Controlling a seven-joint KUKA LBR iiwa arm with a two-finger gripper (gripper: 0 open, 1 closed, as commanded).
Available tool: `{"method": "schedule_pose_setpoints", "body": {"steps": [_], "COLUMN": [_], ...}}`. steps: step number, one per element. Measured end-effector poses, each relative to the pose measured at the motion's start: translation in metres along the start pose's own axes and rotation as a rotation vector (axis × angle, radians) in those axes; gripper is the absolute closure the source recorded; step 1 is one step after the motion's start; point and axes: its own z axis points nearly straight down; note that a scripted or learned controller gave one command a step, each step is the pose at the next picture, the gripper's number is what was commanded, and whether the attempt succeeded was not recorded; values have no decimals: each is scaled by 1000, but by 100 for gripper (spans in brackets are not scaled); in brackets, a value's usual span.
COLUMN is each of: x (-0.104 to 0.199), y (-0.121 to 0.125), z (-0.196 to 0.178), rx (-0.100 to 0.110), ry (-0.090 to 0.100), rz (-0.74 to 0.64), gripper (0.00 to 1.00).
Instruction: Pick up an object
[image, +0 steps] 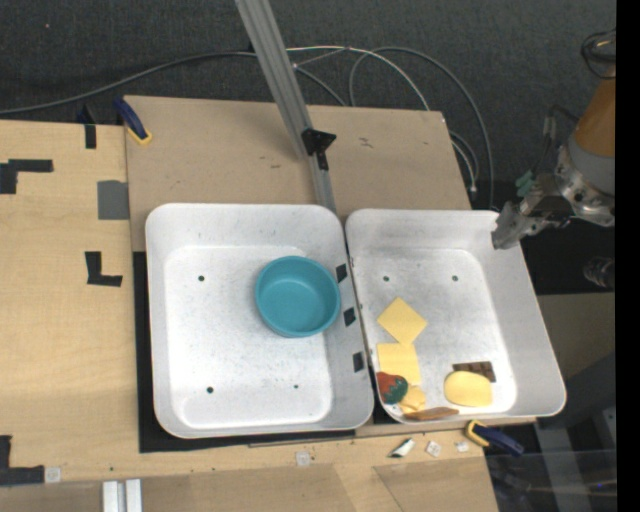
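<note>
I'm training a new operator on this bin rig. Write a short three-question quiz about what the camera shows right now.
1. True or false: the round teal plastic bowl sits in the left white bin.
2. Multiple choice: the arm's gripper is seen over the right white bin's A) near left corner, B) far right corner, C) centre.
3. Fill in: the two flat yellow squares lie in the ____ bin.

Key: 1 true. 2 B. 3 right.
</note>
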Motion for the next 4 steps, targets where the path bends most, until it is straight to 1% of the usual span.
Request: {"method": "schedule_pose_setpoints", "body": {"steps": [1,2,3,4], "x": [53,97,156,205], "y": [-5,-3,-1,7], "z": [-2,10,7,11], "rx": [4,5,5,5], "ry": [2,2,3,2], "rz": [-4,-3,-5,-4], "gripper": [100,100,100,100]}}
